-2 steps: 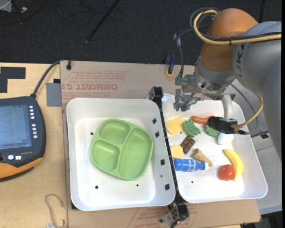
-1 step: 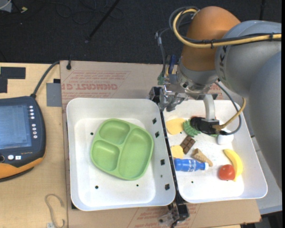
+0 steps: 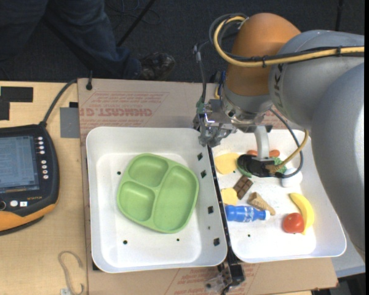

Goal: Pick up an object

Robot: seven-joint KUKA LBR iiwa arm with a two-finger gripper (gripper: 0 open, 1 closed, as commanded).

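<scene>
Camera view, single frame.

Surface point(image 3: 31, 251): tan, with a sheet of printed cardboard point(image 3: 141, 106) under two white bins set side by side and touching along a shared inner edge. Teach pendant point(image 3: 15, 171) with a lit screen at far left, well apart from the bins.

Left bin point(image 3: 111, 241): one green divided plate point(image 3: 158, 192), three compartments, flat, roughly centred.

Right bin point(image 3: 323, 241), all loose objects here:
- yellow rounded piece point(image 3: 226, 163), upper left, just beside the divider
- second yellow piece point(image 3: 229, 196) lower down, also against the divider
- dark brown block point(image 3: 243, 184) between the two yellow pieces, slightly to their right
- tan wedge point(image 3: 259, 203) just below the brown block
- blue bottle point(image 3: 246, 214) on its side, below the wedge and near it
- banana point(image 3: 304, 206) toward the right
- red round fruit point(image 3: 293, 223) touching or nearly touching the banana's lower end
- small orange-red item point(image 3: 252, 153) near the top, mostly hidden, not identifiable

Arm point(image 3: 261, 42): enters from the right, orange dome uppermost, wrist point(image 3: 245, 106) pointing down.

Jaws: over the upper end of the divider between the bins, just beside the upper yellow piece. Opening not readable from this angle. Nothing visibly gripped. Contact with divider or bin floor not determinable.
</scene>
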